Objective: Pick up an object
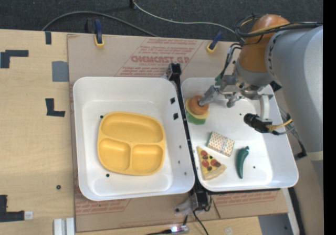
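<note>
Arm (299, 71) cut off at right edge.

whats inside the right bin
In the right bin: a toy burger under the claw, a patterned cracker, a pizza slice and a green pepper. The arm covers the bin's far right corner.

Tray (131, 142): plain yellow
Bins (126, 88): white
Burger (197, 109): orange, yellow, green layers
Pizza slice (210, 162): cream, red dots
Pepper (242, 160): dark green
Cracker (221, 143): pale, speckled
Arm (286, 55): grey, orange band
Tabletop (31, 124): light wood, dark marks

Gripper (218, 97) (fingers spread) beside toy burger (197, 110).
</note>
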You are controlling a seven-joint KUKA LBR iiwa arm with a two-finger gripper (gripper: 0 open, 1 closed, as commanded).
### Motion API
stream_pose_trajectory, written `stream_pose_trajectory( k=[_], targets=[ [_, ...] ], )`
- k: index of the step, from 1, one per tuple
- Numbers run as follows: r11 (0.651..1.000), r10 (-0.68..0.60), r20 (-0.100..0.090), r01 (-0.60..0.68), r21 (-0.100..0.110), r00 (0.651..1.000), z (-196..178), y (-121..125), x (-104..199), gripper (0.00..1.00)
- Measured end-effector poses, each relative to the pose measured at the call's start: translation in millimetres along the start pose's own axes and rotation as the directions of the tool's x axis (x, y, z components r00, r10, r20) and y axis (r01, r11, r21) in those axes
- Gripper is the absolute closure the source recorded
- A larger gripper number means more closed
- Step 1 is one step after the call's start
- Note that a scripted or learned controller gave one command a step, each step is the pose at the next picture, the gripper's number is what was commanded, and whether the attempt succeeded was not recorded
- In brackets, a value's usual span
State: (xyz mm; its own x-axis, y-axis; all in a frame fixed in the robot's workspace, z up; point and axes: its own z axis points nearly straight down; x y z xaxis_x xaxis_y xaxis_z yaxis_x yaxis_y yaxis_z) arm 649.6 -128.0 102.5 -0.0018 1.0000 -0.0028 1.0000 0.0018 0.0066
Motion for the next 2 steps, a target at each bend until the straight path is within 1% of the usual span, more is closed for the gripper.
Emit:
stream_pose_trajectory(
  k=[1,2],
  targets=[
    [1.000,-0.001,-0.003,0.001,0.005,1.000,-4.3,-0.3,1.2,1.00],
    [1.000,0.000,-0.003,0.000,0.009,1.000,-44.7,-0.4,-4.5,1.00]
  ],
)
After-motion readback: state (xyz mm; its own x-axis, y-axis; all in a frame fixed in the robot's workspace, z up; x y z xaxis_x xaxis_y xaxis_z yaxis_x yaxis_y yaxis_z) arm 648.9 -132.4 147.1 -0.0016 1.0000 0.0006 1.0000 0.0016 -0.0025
